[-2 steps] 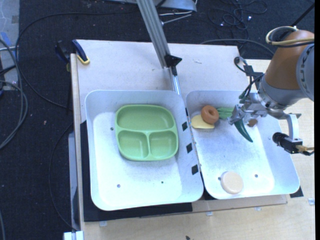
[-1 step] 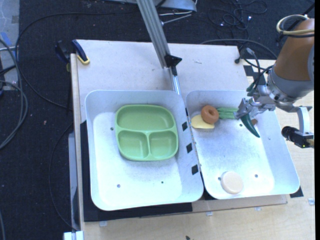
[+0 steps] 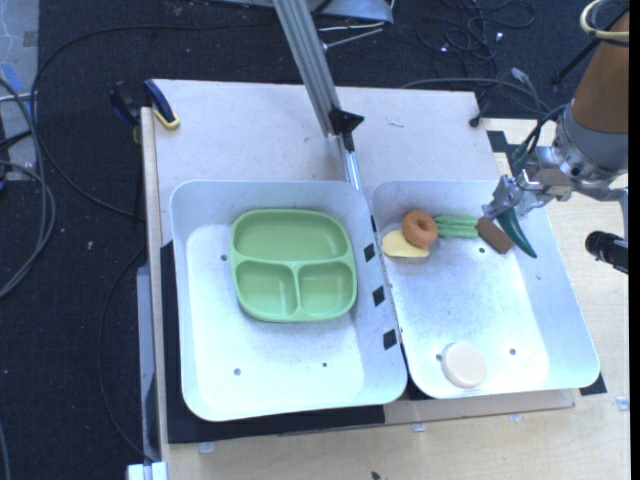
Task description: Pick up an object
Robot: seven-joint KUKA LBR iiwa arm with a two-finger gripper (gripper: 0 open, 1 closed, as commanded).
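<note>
Looking down from the fixed camera view, the gripper (image 3: 512,206) hangs low over the far edge of the right bin (image 3: 560,313), its tip just above a brown piece (image 3: 493,235) and a dark green piece (image 3: 522,236). Whether anything is clamped cannot be told. A doughnut (image 3: 420,229) lies on a yellow piece (image 3: 404,246) beside a green bean-like piece (image 3: 455,227), and a pale disc (image 3: 464,364) sits near the front. The left bin (image 3: 200,368) holds a green divided plate (image 3: 294,264). Nothing looks lifted, so the grasp and raise seem left to do.
</note>
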